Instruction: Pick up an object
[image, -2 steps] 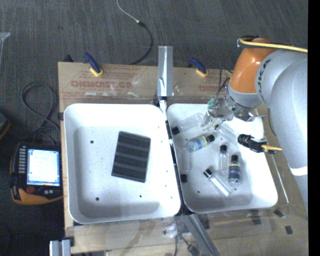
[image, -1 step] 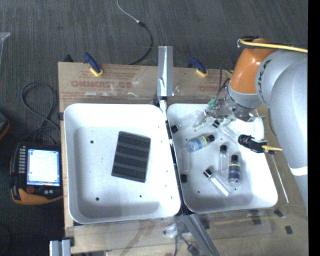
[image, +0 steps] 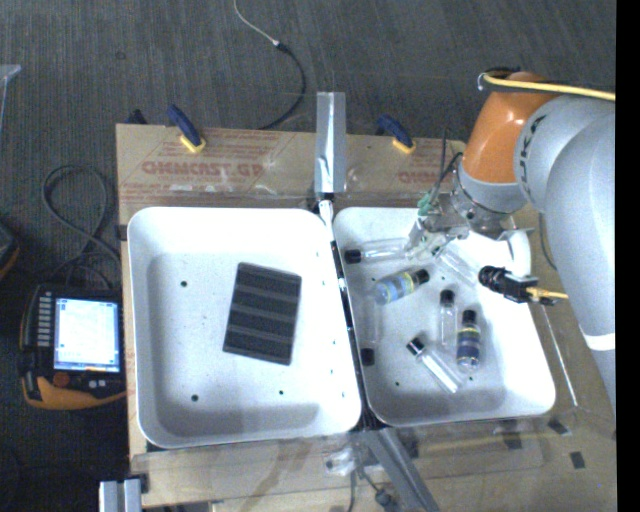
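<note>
The pincer (image: 432, 234) is hanging low over the far part of the right bin (image: 520, 400). I cannot tell whether it is open or closed, because its pale tip is blending into the white floor beneath it. Nothing is showing clearly in its grasp.

Just below it and slightly to its left, a clear bottle with a bluish label (image: 398, 287) is lying on its side, its black cap pointing up toward the pincer. Being the nearest thing, it is looking like the likeliest target. Directly to the pincer's left, a clear tube (image: 378, 251) is resting near the back wall.

Farther from the pincer, toward the near rim, a small vial (image: 445, 312), a dark blue bottle (image: 467, 337) and a long vial (image: 432, 364) are lying apart from one another. All are on their sides, probably because round things tipped loosely into a bin are settling that way. The gaps between them are leaving room for a descent.

Well to the pincer's left, the left bin (image: 150, 400) is holding a dark ribbed pad (image: 263, 313), lying flat.
</note>
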